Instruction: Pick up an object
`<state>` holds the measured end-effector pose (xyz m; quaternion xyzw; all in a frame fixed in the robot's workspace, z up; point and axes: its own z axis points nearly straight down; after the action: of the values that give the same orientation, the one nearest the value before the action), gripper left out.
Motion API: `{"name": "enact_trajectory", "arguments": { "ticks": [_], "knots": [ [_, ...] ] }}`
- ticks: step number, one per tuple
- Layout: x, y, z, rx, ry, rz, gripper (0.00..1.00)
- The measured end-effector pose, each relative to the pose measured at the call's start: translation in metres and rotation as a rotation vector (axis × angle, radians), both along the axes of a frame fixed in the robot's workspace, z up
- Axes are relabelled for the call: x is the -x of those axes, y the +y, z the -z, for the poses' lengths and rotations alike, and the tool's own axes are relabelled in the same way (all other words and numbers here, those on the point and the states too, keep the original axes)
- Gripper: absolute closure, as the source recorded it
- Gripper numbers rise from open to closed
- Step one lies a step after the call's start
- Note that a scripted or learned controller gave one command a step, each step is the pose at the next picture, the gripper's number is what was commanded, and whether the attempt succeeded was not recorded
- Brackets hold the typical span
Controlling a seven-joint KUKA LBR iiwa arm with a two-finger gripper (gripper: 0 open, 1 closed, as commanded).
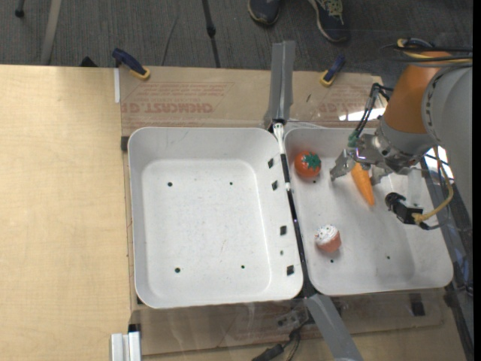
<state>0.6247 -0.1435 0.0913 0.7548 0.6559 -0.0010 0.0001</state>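
While hanging over the right bin (pixel 421 277): gripper (pixel 361 176), fingers spread to either side of an orange carrot (pixel 364 185), carrot sitting between them, contact not discernible. Lying left of the carrot, near the bin's divider edge: red tomato (pixel 307 164). Resting lower, well apart from both: small red-and-white object (pixel 328 237). Adjoining on the left: left bin (pixel 150 277).

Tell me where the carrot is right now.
The carrot is in the right bin, toward its far right part, directly under the gripper. The tomato sits to its left and the cupcake nearer the camera.
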Motion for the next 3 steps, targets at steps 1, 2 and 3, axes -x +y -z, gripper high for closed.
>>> {"name": "enact_trajectory", "arguments": {
  "ticks": [1,2,3],
  "knots": [
    [0.109,0.036,0.001,-0.002,0.002,-0.130,0.00],
    [-0.010,0.008,0.000,-0.001,0.001,-0.245,0.00],
    [-0.019,0.048,0.000,-0.001,0.001,-0.323,0.00]
  ]
}}
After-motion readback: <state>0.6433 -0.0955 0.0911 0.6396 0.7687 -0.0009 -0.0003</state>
